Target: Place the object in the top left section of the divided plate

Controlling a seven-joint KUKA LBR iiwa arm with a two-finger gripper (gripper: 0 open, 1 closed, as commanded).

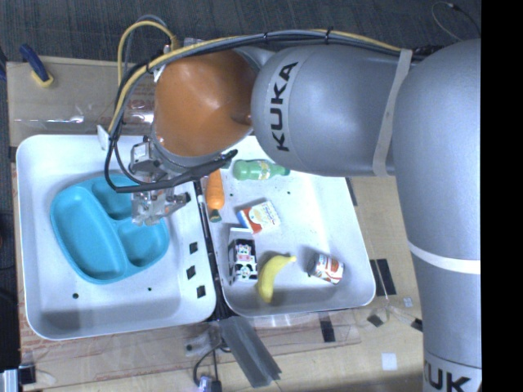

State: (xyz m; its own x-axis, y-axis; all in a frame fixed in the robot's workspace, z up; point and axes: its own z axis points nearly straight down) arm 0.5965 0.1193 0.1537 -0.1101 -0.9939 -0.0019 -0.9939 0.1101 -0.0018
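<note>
hand (154,204): over the blue divided plate (94,235), grip state unclear
carrot (214,194): right of hand, long axis near-vertical in view

Blue divided plate (90,235) lies in left bin (49,300).

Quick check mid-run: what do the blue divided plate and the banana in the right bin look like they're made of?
Divided plate: apparently molded plastic, uniform blue with a soft sheen and rounded section walls. Banana: even yellow, smooth and unblemished, so likely a plastic toy, though real fruit cannot be ruled out.
</note>
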